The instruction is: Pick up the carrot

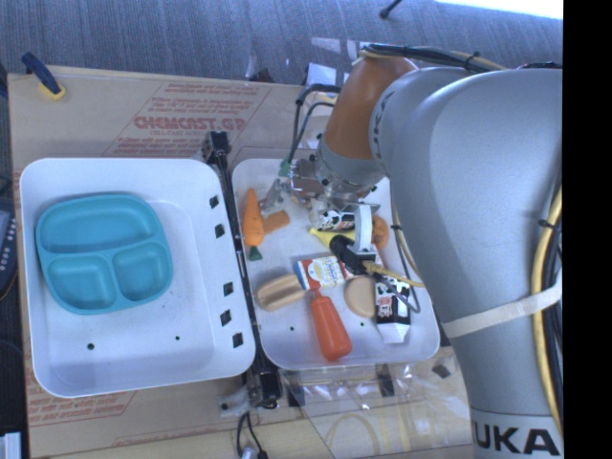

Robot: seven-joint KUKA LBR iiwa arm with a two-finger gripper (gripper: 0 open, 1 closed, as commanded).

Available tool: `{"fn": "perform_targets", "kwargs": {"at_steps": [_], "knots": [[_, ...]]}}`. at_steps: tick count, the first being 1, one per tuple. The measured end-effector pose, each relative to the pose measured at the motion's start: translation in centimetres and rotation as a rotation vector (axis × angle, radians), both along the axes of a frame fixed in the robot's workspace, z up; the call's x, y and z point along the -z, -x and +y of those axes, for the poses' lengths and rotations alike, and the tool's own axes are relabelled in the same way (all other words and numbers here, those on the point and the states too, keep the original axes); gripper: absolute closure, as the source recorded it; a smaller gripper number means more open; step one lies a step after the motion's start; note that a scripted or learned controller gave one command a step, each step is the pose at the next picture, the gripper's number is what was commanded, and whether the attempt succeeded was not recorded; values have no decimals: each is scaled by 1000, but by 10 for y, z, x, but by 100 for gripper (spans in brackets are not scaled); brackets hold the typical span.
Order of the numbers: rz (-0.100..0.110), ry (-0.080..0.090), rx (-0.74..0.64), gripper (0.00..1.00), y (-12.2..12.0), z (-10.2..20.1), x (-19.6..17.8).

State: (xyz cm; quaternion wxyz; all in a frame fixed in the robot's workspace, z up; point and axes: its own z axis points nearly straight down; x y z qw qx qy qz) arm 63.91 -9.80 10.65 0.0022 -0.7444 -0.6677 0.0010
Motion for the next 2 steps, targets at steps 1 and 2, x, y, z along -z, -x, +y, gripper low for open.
{"fn": "perform_targets", "kwargs": {"at_steps": [1,2], "knots": [[0,2,200,0,9,3,14],[4,2,287,0,20,5,16]]}}
